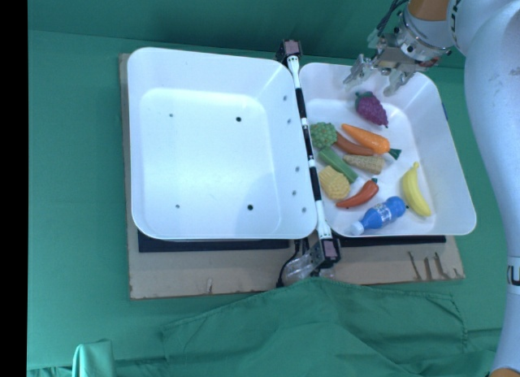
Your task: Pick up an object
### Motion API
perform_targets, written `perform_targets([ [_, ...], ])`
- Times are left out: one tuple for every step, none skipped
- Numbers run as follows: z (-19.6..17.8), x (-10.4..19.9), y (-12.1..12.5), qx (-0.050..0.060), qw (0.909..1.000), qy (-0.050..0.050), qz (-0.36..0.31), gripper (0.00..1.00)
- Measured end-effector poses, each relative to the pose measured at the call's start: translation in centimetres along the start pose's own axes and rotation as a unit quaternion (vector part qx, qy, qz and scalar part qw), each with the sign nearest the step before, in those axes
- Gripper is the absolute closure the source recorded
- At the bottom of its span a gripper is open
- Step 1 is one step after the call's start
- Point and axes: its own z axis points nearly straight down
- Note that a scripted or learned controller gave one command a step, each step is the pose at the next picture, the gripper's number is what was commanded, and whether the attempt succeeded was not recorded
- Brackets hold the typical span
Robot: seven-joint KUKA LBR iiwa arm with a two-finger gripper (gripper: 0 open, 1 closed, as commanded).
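So the tool (375, 76) is hanging with its fingers spread, nothing between them, right over the back of the right bin (455, 174). The purple grapes (370, 109) sit just below it, toward the front of that bin, closest of the toy food. I'd guess that's the target, basically a straight drop. The carrot (367, 137) is just past the grapes.

Green cloth (73, 205), brown cardboard base (244, 278), crumpled green fabric (325, 327), perhaps a cover
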Motion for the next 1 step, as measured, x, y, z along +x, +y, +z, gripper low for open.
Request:
perform_targets([
  [-1.31,-0.17,-0.02,-0.002,1.0000,-0.002,0.002,1.00],
])
